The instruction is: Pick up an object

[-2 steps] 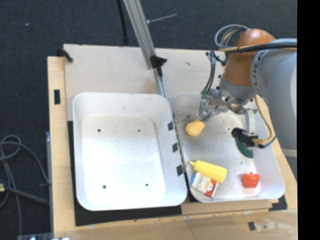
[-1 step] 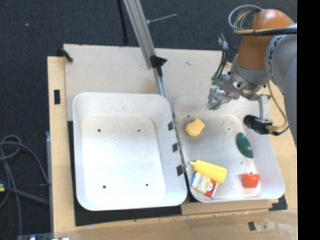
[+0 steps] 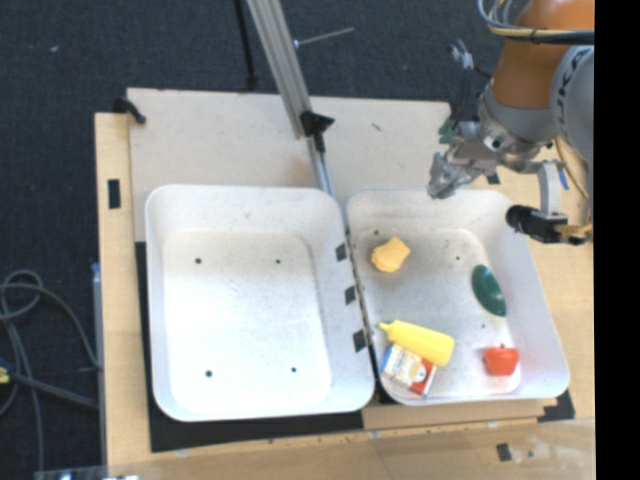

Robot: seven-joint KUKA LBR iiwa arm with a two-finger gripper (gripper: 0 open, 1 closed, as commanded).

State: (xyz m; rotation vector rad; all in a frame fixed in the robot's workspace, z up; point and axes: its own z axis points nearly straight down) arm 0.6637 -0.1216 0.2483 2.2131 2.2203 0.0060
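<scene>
My gripper (image 3: 441,185) hangs over the far rim of the right bin (image 3: 535,298), with nothing visible between its fingers. Inside that bin lie a pale yellow lump (image 3: 390,255) near the far left, a dark green oval piece (image 3: 488,289) at the right, a yellow bottle (image 3: 419,340) lying on a small printed box (image 3: 406,369) at the near left, and a small red-orange object (image 3: 501,360) at the near right. The gripper is well above and behind the yellow lump, touching none of the objects.
The left bin (image 3: 165,298) sits beside the right one, sharing a narrow divide. A slanted metal rail (image 3: 283,53) rises from the bench behind the bins. Cables lie on the dark floor at left. The arm's orange band (image 3: 530,63) is at top right.
</scene>
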